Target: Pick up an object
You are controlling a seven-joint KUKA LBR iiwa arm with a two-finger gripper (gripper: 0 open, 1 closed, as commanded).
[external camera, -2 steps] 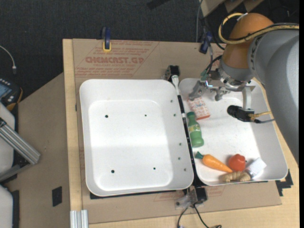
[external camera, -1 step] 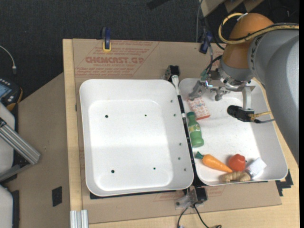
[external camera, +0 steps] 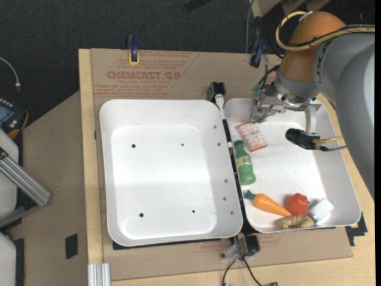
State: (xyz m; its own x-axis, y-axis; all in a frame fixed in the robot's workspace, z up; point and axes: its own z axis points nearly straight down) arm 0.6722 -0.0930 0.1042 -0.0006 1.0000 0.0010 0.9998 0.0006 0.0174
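The pink-and-white packet point(external camera: 252, 137) is judged the likeliest pick, as it is the object nearest the gripper point(external camera: 262, 111). It lies flat in the far-left part of the right bin point(external camera: 300, 174), just beside the wall shared with the left bin point(external camera: 161, 171). Its long axis appears to run slantwise, from far-left to near-right.

The gripper is seen at the far edge of the right bin, above the floor there. The packet lies just to its near side and slightly left, so a short move toward the near side and a descent would be called for. Whether the gripper is released or clenched cannot be told, and nothing is seen held in it.

Just near of the packet, a green bottle point(external camera: 243, 163) lies along the shared wall and seems almost to touch it, so a stray contact is a risk. Well apart, in the near part of the bin, 4 further things are clustered: a carrot point(external camera: 268, 204), a red vegetable point(external camera: 297, 203), a knobbly tan piece point(external camera: 294, 221) and a white block point(external camera: 322, 210).
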